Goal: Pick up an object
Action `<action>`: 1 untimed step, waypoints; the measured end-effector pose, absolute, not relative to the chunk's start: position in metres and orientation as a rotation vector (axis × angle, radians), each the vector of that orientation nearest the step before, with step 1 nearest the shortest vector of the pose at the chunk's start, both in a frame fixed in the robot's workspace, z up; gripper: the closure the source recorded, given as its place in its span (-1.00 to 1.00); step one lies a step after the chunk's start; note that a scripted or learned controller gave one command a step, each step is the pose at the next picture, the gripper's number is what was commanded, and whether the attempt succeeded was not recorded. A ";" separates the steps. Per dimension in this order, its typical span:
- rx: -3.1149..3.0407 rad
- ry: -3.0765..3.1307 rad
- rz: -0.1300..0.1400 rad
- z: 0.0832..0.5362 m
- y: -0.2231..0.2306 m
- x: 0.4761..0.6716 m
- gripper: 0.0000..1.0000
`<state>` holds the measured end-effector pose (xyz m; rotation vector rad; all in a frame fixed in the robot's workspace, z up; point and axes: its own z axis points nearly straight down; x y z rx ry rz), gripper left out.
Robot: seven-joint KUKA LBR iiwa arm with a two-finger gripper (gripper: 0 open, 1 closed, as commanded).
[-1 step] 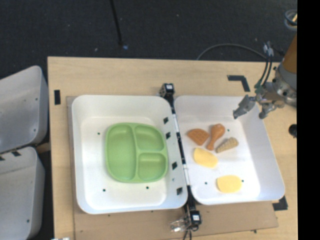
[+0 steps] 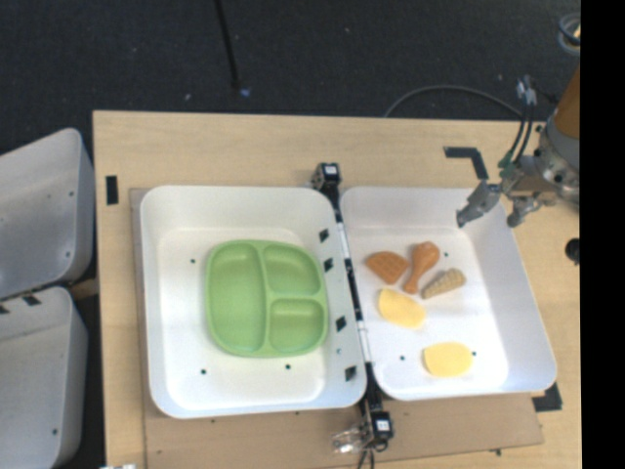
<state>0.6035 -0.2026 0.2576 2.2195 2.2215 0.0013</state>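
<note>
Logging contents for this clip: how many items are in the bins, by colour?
Yellow: 2, upper yellow piece and lower yellow piece
Orange-brown: 2, waffle piece and drumstick
Tan: 1, cone piece
Green: 1, divided plate
Total: 6

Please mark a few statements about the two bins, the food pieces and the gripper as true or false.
1. The green tray lies in the left bin. True.
2. The drumstick sits on the green tray. False: it lies in the right bin, beside the orange waffle.
3. Two yellow pieces are in the right bin. True: one near the middle, another nearer the front edge.
4. The gripper has a food piece between its fingers. False: it is above the right bin's far right corner, and all the food lies on the bin floor.
5. The green tray has a single undivided well. False: it has several compartments.
</note>
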 end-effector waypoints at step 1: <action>2.221 2.222 -0.004 0.216 -0.203 0.604 -1.00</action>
